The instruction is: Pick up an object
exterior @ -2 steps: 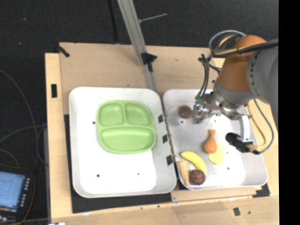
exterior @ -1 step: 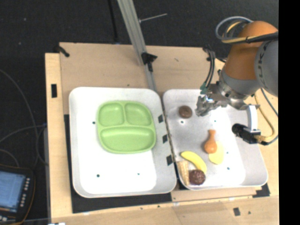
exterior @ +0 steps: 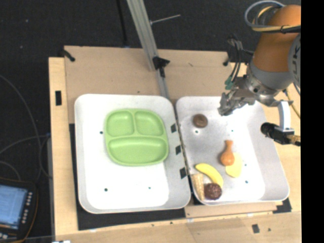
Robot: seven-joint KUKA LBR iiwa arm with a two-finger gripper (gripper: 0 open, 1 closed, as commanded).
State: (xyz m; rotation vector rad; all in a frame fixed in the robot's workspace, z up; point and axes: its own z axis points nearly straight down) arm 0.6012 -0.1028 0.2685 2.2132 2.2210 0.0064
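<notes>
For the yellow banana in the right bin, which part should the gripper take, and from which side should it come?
Grip the banana across its middle, coming straight down from above. It lies flat, curved and slim, running diagonally, so the fingers should probably close across its narrow width. Its lower end lies close to the dark round object and the bin's wall, so the middle looks freest. The gripper is at the bin's far side.

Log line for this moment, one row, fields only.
hand: above right bin, back edge | held: nothing seen | nearest: brown ball | green plate: left bin
</notes>
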